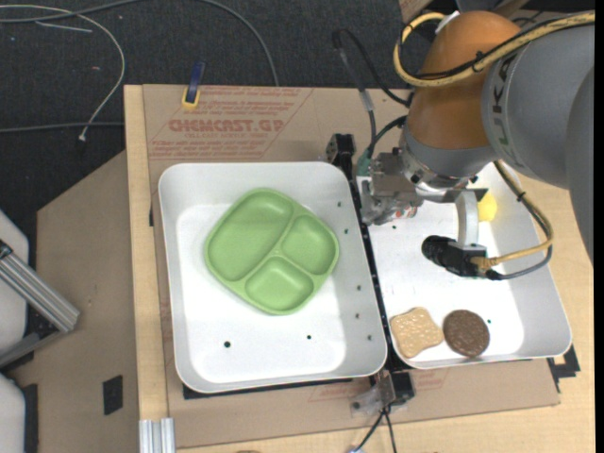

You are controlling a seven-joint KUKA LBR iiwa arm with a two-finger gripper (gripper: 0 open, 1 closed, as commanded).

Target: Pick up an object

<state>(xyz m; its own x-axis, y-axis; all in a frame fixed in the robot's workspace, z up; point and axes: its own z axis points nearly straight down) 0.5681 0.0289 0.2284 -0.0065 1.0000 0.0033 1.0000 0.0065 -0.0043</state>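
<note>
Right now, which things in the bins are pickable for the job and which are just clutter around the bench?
For the job:
green divided plate, left bin
tan cracker, right bin
brown cookie, right bin
yellow piece, partly hidden by the arm
gripper

Lying about:
blue clip on the cardboard
cables on the floor

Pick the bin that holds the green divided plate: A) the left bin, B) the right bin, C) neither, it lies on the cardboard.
A: the green divided plate lies flat inside the left bin, while the right bin holds the two round cookies.
</note>
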